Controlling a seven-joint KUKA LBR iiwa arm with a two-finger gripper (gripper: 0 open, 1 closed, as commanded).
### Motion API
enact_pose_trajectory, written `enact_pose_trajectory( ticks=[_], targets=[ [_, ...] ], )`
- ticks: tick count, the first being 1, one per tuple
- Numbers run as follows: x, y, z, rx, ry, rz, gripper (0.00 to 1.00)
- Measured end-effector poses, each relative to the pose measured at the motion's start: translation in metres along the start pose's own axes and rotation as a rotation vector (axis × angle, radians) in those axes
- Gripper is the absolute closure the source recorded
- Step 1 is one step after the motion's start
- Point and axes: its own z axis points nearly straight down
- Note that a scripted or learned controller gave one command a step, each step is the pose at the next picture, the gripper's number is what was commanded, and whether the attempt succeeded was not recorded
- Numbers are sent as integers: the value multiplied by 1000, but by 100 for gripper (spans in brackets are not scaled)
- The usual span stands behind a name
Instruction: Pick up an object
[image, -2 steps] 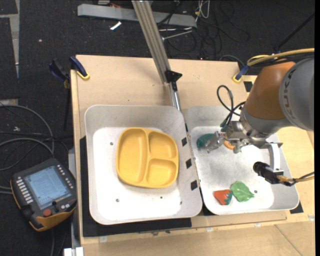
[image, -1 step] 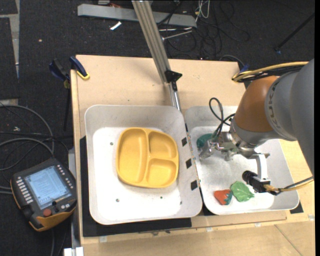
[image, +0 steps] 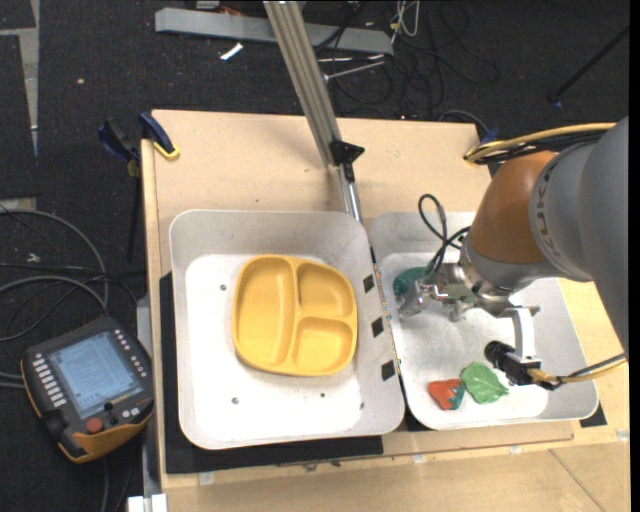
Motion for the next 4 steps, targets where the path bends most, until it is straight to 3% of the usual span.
enact_pose_trajectory(
  ticks=[1,2,3,4],
  targets=[
    [0,0,-10,-1,0,0,100],
    [-3,8,-71,-7,-1,-2,100],
    [-3,10,-109,-5,-1,-3,100],
    [51,13,-104,0,2,-8,100]
  ],
)
